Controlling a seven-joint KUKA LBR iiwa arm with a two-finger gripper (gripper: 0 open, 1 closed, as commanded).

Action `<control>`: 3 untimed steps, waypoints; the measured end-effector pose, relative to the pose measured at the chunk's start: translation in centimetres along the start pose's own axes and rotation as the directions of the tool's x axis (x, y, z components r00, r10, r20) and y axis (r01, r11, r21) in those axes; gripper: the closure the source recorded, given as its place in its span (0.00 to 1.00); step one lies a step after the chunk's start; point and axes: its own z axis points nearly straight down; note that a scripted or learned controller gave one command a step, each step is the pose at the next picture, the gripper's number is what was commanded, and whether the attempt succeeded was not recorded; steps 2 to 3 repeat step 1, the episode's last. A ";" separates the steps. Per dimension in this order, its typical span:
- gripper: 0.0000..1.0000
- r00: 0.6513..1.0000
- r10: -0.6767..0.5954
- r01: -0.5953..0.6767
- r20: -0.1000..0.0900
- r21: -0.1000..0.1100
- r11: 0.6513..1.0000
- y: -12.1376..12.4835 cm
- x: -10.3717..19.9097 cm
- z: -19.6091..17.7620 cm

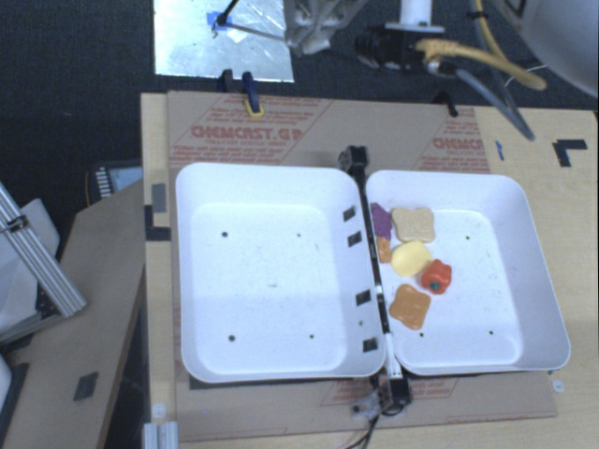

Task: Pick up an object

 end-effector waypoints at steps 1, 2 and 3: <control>0.00 1.000 -0.001 0.001 0.000 0.001 1.000 0.0 0.0 0.0; 0.00 1.000 -0.001 0.001 0.000 0.001 1.000 0.0 0.0 0.0; 0.00 1.000 -0.001 0.001 0.000 0.001 1.000 0.0 0.0 0.0</control>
